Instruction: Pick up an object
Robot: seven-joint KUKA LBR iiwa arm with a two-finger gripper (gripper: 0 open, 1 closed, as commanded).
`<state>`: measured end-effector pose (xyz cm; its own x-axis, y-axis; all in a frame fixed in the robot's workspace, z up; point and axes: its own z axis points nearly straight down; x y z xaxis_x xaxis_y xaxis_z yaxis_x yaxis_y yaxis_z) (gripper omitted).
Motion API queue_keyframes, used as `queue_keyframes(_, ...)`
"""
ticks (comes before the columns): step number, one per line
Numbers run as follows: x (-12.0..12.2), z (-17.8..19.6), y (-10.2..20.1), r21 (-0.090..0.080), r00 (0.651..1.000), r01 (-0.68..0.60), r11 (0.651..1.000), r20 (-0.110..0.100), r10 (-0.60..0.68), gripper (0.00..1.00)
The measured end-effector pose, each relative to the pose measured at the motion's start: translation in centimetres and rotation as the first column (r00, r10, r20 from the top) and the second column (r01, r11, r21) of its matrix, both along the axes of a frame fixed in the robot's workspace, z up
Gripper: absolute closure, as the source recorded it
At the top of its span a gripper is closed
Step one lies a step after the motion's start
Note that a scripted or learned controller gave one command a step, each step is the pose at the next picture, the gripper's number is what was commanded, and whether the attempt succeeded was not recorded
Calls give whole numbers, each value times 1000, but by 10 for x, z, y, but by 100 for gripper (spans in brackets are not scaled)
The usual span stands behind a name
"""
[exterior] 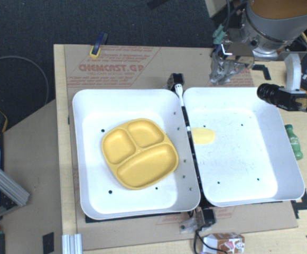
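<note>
Yellow divided plate (139, 153) in left bin (84, 142)

Yellow divided plate (139, 153) at centre of left bin (84, 120), small yellow object (203, 136) against left wall of right bin (280, 157), gripper (228, 73) above right bin's far edge, nothing visible between fingers, bench (116, 65) beneath.

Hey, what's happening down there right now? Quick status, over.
Gripper hovering above far edge of right bin, nothing held. Yellow divided plate sits in left bin. Small yellow piece in right bin. Path clear.
</note>
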<state>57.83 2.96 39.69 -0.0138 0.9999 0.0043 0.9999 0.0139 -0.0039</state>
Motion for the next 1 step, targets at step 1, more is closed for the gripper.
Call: queue_keyframes(1,-39,-52,136,0,1000,-2,1000,-5,2,100)
